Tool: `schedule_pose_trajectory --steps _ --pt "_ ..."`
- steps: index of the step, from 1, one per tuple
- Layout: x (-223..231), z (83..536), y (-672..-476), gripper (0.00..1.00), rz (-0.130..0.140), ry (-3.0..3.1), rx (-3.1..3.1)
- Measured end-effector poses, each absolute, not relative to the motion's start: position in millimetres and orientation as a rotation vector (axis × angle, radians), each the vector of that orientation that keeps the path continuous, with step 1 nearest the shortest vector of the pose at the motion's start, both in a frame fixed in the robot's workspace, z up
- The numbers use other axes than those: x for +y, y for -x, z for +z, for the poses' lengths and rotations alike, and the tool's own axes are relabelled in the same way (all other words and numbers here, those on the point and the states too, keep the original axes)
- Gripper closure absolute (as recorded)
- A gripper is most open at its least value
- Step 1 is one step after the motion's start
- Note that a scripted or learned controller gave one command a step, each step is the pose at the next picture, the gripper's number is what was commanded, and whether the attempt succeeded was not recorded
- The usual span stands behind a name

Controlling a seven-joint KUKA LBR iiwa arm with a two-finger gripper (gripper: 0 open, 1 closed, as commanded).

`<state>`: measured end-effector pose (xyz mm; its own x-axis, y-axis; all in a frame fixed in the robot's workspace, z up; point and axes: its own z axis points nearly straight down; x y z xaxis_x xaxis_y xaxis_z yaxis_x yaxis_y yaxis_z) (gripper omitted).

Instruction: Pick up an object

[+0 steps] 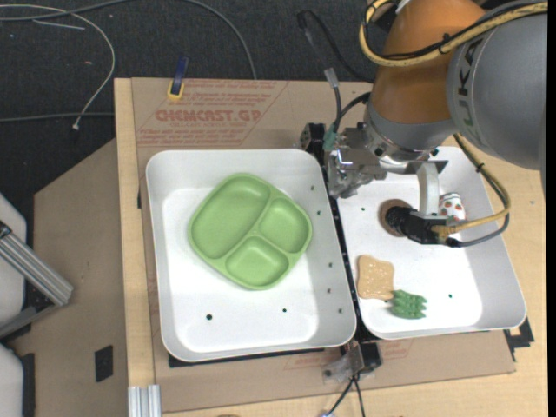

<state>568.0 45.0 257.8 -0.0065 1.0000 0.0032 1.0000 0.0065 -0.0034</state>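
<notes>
My gripper (346,172) hangs low over the back left corner of the right bin (486,294), close to the wall between the two bins. A dark brown ring-shaped object (400,219) lies just right of it and a little nearer the front. A tan slice like toast (375,277) and a small green toy (408,304) lie near that bin's front left. A small white and red object (450,205) rests by a yellow cable at the right. Nothing shows held in the gripper.
The left bin (174,320) holds a green plate with three compartments (250,230). The grey arm with its orange band (430,37) covers the right bin's back part. Cardboard (208,102) lies under both bins, and loose cables run along the back.
</notes>
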Motion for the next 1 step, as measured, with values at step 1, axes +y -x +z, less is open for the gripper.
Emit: schedule_pose_trajectory --steps 1 --pt "90.3 245.1 -552.5 1.00 0.004 2.214 -2.223"
